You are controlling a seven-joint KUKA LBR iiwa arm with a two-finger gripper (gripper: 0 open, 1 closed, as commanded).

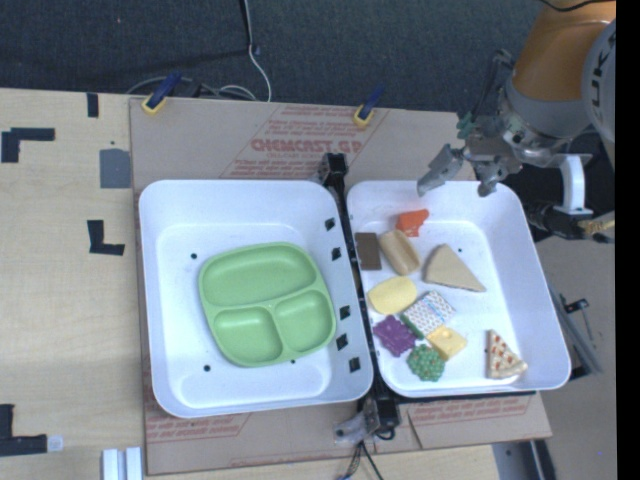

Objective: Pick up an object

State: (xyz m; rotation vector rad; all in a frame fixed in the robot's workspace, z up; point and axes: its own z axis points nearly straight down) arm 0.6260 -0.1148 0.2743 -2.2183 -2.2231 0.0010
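Note:
My gripper [461, 176] hangs above the back edge of the right bin [535, 268], its two grey fingers spread apart with nothing between them. Just below it in the bin lies a small orange piece [412, 221]. Beside that are a brown block [367, 251], a tan roll [399, 253] and a tan wedge [452, 270]. Further forward lie a yellow piece [391, 294], a patterned cracker [430, 312], purple grapes [394, 335], a yellow cube [447, 342], green broccoli [427, 365] and a pizza slice [503, 355].
The left bin [170, 268] holds a green divided plate [267, 302]. Both bins sit on a cardboard sheet [290, 143] fixed with clamps [155, 99] at the back. A black cable [245, 13] hangs behind.

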